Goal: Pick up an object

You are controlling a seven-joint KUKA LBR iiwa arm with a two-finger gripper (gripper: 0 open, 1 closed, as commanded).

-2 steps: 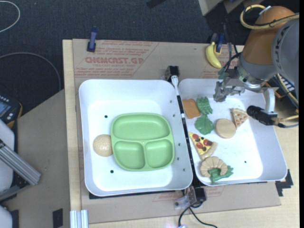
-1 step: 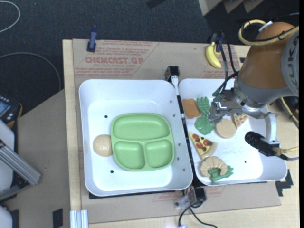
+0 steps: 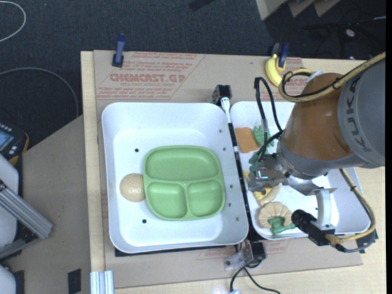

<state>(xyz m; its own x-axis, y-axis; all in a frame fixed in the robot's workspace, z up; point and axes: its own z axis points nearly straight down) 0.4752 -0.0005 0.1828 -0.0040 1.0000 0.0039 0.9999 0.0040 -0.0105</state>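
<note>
Orange-banded, our arm (image 3: 318,127) hung over the right bin (image 3: 349,210), likely searching for an object; we could not tell the claw's (image 3: 264,175) state. Beside it lay a tan pastry (image 3: 273,212), an orange block (image 3: 246,139) just beyond.

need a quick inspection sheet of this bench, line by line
surface: cardboard-covered bench bearing two shallow white bins, left bin and right bin.
job's things: green divided tray and a beige ball touching its left edge, in the left bin; orange block, tan ridged piece and small green piece in the right bin.
clutter: yellow banana-like item on the bench behind the right bin.
grippers: pincer low over the right bin; finger state cannot be told.
cables: black cable on the arm; loose cable at the front edge.
surroundings: dark carpet.
</note>
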